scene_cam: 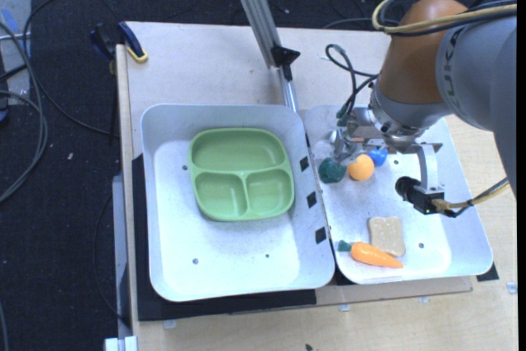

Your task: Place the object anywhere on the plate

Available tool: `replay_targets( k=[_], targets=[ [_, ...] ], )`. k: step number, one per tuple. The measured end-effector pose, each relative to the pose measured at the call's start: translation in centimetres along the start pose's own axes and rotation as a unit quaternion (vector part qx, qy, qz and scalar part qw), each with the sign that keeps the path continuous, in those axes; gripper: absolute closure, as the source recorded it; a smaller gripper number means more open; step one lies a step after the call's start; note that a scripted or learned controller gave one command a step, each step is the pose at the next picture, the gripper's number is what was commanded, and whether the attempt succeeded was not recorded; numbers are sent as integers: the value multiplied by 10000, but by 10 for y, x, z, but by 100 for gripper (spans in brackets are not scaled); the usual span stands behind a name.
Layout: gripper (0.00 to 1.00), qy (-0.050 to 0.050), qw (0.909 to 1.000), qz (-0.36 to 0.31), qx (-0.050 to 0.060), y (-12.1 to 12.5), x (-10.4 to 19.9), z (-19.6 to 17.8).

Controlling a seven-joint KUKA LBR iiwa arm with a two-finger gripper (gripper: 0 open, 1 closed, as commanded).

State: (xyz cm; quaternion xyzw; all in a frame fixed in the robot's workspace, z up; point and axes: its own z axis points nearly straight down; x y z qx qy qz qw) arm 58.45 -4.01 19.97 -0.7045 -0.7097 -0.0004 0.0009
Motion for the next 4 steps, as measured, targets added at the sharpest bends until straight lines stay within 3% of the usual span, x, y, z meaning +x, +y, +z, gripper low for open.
replay_targets(
  k=[3,4],
  targets=[
    [100,1,10000,-6,-6,-27,156,-25],
    [0,-9,10000,24,-4,-27,153,-24]
  ],
)
